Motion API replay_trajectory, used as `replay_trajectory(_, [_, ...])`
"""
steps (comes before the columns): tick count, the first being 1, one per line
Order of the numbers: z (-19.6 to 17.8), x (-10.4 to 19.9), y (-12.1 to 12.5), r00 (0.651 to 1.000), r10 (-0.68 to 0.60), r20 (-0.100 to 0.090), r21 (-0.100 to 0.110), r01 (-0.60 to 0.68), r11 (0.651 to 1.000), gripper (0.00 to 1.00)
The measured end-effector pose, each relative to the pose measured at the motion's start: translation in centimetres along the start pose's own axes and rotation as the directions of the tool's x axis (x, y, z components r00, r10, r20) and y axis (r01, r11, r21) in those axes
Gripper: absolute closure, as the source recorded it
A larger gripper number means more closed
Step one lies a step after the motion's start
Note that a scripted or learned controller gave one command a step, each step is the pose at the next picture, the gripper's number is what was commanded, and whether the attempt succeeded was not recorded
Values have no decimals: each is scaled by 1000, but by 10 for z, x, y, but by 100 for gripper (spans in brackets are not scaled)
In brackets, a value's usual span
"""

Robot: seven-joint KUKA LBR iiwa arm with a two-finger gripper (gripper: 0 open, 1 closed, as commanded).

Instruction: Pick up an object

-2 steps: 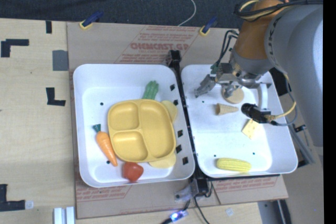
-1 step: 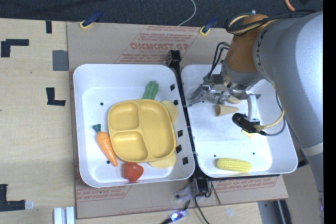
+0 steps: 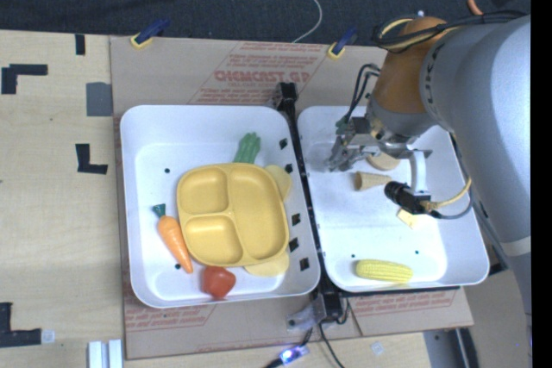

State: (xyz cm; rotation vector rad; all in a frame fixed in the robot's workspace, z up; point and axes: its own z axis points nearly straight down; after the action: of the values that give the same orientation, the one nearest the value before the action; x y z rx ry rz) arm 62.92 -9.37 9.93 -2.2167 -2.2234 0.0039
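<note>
Nearest the camera, in the right bin [image 3: 457, 267], an ear of corn [image 3: 383, 271] lies by the front wall, its long axis running left to right, well apart from the pincer. Farther back in the same bin, a small cone-shaped piece [image 3: 368, 180] lies just beside and in front of the pincer [image 3: 345, 152], its long axis left to right, narrow end seemingly pointing left. Whether the pincer is spread or pressed together I cannot tell. The cone looks the likeliest pick, judging by nearness.
</note>
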Motion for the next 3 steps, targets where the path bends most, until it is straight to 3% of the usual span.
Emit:
replay_trajectory(2, [-108, -6, 6, 1000, 2, 0, -7, -2, 1000, 100])
replay_trajectory(3, [-126, -5, 6, 1000, 2, -1, -4, -2, 1000, 100])
